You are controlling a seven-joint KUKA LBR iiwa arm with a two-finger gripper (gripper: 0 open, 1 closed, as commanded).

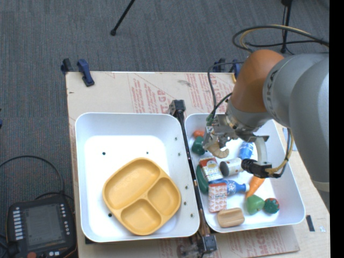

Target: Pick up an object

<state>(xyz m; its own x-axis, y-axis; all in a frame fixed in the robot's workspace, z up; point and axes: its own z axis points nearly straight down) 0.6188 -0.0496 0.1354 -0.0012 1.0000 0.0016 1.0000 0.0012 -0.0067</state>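
Gripper point(214, 143) low over right bin point(294, 208), 10 o'clock corner of toy pile; grip state unclear. Nearest target: tan piece point(220, 151) under it. Likely light, rigid, slippery plastic; pinch across narrow middle.

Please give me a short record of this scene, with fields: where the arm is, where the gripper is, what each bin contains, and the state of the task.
arm: grey KUKA arm reaching in from the right, over the right bin
gripper: gripper low over the upper left part of the right bin, above the small items
left bin: left bin holds a yellow divided plate
right bin: toy carrot, blue bottle, bread-like piece, green piece, other small toys
task state: no object seen between the fingers
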